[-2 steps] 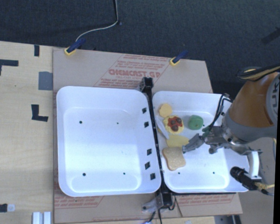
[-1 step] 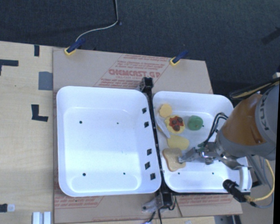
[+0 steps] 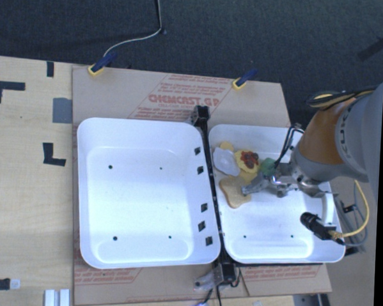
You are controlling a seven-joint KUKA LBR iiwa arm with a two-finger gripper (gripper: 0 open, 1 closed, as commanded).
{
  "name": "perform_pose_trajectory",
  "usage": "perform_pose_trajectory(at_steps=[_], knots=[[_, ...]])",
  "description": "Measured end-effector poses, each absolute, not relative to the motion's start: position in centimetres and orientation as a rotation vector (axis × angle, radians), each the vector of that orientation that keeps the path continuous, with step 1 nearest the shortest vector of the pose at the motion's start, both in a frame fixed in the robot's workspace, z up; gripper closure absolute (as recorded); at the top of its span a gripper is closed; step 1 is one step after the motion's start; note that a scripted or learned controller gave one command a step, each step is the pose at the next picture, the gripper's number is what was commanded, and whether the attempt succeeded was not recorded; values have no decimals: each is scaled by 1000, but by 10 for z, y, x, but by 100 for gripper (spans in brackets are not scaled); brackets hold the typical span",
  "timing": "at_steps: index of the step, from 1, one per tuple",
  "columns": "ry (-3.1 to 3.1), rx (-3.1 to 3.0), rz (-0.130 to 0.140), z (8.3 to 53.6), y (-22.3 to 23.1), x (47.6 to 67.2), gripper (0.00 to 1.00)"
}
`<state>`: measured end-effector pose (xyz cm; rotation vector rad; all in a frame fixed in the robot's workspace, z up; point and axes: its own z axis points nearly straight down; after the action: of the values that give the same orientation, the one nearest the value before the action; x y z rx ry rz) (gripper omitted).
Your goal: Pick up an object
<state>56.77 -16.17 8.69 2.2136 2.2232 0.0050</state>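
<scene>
Dark carpet fills the top of the frame above a pale wooden bench carrying a cardboard sheet (image 3: 181,97) with red lettering. Objects for picking lie clustered in the upper left of the right bin (image 3: 270,246): a tan flat biscuit-shaped piece (image 3: 231,193), a yellow item with a red patch (image 3: 247,161), a translucent clear piece (image 3: 224,161) and a small green object (image 3: 267,164). Gripper (image 3: 252,188) sits low at centre right of the frame, tips just beside the tan piece; whether the claw is apart or together cannot be told. Left bin (image 3: 141,191) adjoins, joined by black clips. Two blue-and-yellow clamps (image 3: 101,64) pin the cardboard's upper edge.
</scene>
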Motion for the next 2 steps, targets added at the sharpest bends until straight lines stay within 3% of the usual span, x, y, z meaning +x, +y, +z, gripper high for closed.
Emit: perform_pose_trajectory(at_steps=[1,2], knots=[[2227,2217,2,86,-167,629,0],[2255,2255,-25,82,-213,663,0]])
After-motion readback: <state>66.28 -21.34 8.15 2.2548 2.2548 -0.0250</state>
